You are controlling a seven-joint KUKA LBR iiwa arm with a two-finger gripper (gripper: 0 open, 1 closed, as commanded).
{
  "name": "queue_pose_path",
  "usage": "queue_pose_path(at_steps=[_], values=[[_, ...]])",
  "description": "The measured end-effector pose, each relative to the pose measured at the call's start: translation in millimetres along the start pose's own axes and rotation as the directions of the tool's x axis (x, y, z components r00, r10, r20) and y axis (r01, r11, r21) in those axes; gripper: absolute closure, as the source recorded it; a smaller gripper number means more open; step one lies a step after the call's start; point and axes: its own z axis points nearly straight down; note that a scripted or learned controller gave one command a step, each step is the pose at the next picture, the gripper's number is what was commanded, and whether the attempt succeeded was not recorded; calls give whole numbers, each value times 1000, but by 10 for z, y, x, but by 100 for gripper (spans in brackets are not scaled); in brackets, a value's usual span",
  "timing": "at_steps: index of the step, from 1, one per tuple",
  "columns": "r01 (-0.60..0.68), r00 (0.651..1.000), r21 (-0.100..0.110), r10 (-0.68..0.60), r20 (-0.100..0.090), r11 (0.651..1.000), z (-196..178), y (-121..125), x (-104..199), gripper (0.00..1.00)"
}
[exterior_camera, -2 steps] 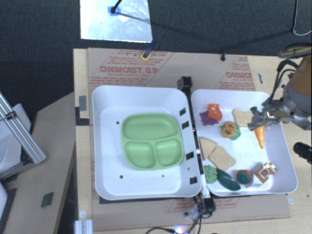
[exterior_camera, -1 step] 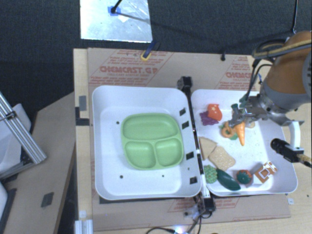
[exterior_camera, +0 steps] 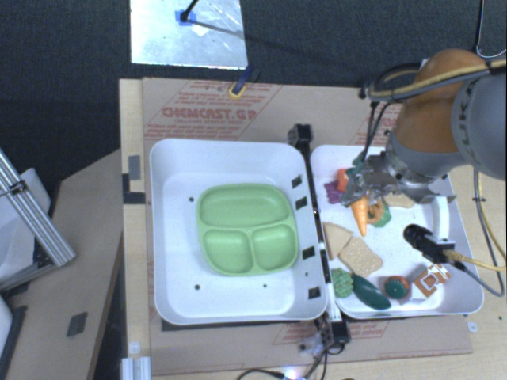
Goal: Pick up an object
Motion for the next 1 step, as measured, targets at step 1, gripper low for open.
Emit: queue_pose_path(at_steps=[1], values=[[1,1000,0,-1,-1,1000,13,38,488,100]])
